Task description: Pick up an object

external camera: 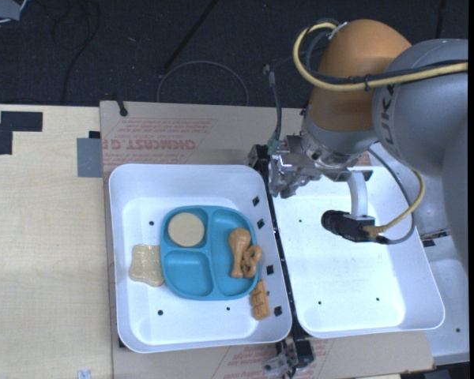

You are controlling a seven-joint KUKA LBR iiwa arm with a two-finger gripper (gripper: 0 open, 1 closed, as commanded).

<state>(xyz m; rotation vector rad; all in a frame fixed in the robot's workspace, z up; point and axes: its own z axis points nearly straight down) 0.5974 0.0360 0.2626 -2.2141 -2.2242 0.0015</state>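
A pale wooden bench (39,243) carries cardboard sheeting under two white bins; dark floor with cables lies beyond. The grey arm (411,109) reaches from the right, its gripper (288,172) over the far edge between the bins; jaw state cannot be told. The left bin (134,188) holds a blue divided tray (193,279) bearing a round biscuit (186,229) and pretzel-like piece (243,253); tan items lie beside it.

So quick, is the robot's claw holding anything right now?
Gripper: cannot be told. It sits at the top edge of the right bin, by the divider, away from the blue tray.
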